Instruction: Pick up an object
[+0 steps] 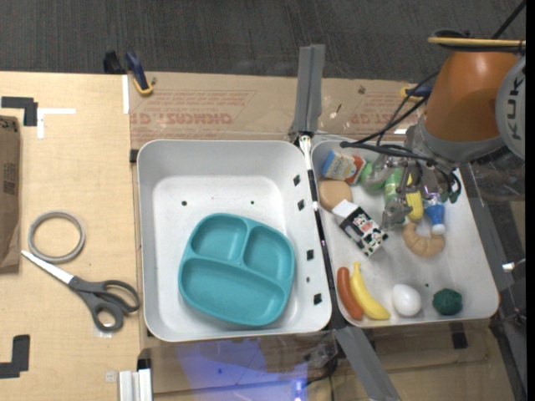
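The grey arm with its orange band (pixel 472 90) reaches in from the upper right of the frame, and its two-finger gripper (pixel 407 200) hangs low over the upper middle of the right-hand shallow white bin (pixel 481 257). Whether anything sits between its tips, or how wide they stand, cannot be told amid the cables and clutter.

Just below the gripper lies a tan croissant-shaped pastry (pixel 424 241), with a blue-and-white small bottle (pixel 435 215) beside it. To the left lie a black-and-white spotted carton (pixel 361 226) and a round beige bun (pixel 335 194). Along the bin's lower edge sit a red sausage (pixel 349 294), touching a yellow banana (pixel 367 292), a white egg (pixel 407 299) and a dark green ball (pixel 447 301).

The left-hand white bin (pixel 159 224) holds a teal three-compartment plastic plate (pixel 238 268). At the left of the frame, grey-handled scissors (pixel 88 291) and a tape ring (pixel 56 236) rest on the wooden bench (pixel 67 174).
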